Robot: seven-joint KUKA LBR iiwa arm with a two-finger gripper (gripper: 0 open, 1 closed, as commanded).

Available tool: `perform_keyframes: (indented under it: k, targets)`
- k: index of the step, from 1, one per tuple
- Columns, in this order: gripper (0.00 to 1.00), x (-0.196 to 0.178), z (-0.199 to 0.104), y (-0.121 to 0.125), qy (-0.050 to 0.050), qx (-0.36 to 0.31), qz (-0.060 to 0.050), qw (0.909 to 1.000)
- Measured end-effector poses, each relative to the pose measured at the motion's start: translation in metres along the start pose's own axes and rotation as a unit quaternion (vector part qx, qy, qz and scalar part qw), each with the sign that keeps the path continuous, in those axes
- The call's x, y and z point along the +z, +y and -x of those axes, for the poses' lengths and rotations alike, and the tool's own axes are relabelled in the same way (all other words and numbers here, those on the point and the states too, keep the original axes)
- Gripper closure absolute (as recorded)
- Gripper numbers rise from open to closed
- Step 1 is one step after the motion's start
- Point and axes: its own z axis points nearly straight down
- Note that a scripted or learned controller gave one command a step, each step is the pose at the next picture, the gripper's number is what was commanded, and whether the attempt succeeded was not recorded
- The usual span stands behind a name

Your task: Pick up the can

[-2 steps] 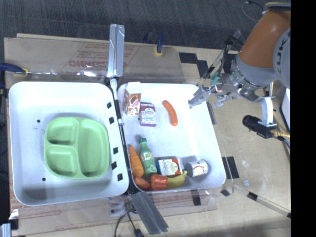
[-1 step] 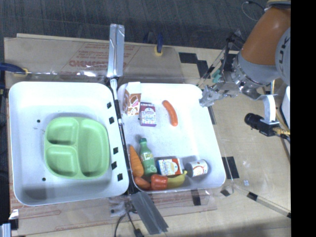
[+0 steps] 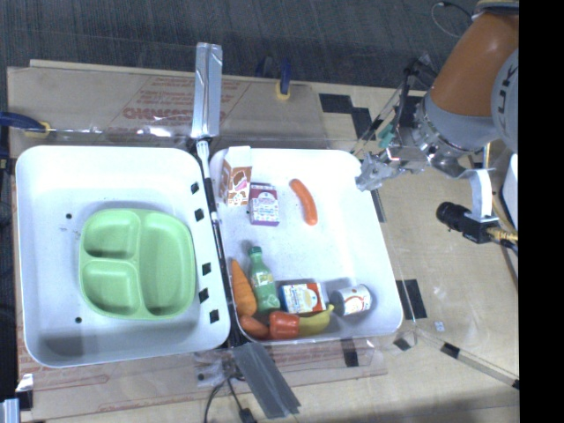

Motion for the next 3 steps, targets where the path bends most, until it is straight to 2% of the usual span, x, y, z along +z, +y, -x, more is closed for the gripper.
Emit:
perform_keyframes:
  k: [1, 3]
  targets:
    - [0.0, 0.1371, -0.0999, 0.0485, -0.001, -0.049, 0.0, 0.9988]
    - [0.0, 0.1362, -0.0994, 0.0488, -0.001, -0.049, 0.001, 0.9988]
